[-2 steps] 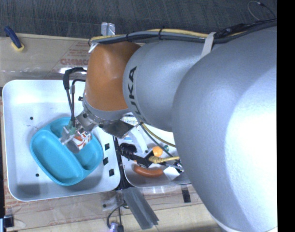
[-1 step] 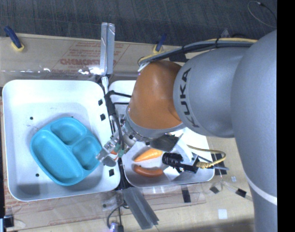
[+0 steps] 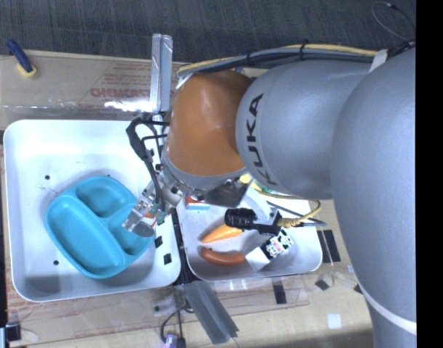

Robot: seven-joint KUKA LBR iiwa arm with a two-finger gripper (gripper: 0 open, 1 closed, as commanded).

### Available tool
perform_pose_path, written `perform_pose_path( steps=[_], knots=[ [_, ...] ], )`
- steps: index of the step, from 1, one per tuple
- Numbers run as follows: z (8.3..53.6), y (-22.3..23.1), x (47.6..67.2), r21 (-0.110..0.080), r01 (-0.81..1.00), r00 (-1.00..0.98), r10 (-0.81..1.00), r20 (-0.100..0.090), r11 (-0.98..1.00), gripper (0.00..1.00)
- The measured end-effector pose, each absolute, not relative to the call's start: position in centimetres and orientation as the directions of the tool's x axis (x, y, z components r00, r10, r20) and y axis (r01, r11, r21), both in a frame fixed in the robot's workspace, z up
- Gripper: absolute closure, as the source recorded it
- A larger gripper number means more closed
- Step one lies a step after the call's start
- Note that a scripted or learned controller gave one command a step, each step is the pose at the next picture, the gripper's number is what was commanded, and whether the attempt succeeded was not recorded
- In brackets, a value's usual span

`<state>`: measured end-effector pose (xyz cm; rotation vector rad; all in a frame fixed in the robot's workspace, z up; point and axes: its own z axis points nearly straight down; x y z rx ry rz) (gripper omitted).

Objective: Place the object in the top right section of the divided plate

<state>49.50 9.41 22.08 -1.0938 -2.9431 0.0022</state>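
gripper [image 3: 143,221] sits low over the right edge of the blue divided plate [image 3: 90,227], at the plate's rim nearest the wall between the two bins. metal tip is small and blurred; cannot tell how the gripper stands, nor whether anything is in it. no object can be made out in any section of the plate.

plate lies in the left bin [image 3: 22,194], tilted on the diagonal, one long section and two smaller ones, all showing bare blue. bin floor is white with a few dark specks.

the arm [image 3: 294,122] comes in from the right, the orange band [image 3: 206,125] just above the wrist, covering much of the right bin [image 3: 312,256]. in the visible part of that bin: an orange carrot-like piece [image 3: 221,233], a red-orange sausage-like piece [image 3: 222,256] just below it, a black tool-shaped item [image 3: 254,223] beside them, and a white block with black spots [image 3: 278,246] near the bin's front right.

bench [image 3: 69,85] is brown board with red printing, a clear sheet taped over it. dark carpet [image 3: 76,9] beyond the bench's far edge. cables [image 3: 301,51] run along the arm.
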Motion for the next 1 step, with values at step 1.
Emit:
perform_pose_path(
  steps=[1],
  knots=[
    [22.09, 9.40, 49.50, -0.002, 0.653, -0.757, 0.653, 0.001, 0.757, 0.00]
  ],
)
